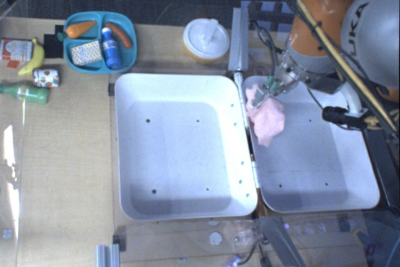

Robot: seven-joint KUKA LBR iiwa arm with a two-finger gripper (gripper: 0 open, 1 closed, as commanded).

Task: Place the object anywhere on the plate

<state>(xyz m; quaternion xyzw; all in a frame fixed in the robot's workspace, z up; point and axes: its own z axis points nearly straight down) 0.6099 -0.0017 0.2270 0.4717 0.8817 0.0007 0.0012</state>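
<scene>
Here the gripper [273, 85] sits at the top of the pink cloth [267, 117], which hangs below the jaws; whether they grip it I cannot tell. Beneath lies the right bin [325, 159], against its left wall. The left bin [181, 147] spreads wide to the left.

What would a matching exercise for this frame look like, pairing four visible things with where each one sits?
Things:
1. pink cloth
2. blue divided tray
3. yellow bowl with white lid
4. banana

Places:
A. bench, above the gap between the bins
B. right bin, at its left wall
C. far left edge of the bench
D. bench, above the left bin's left corner

Pairs: 1-B, 2-D, 3-A, 4-C
</scene>
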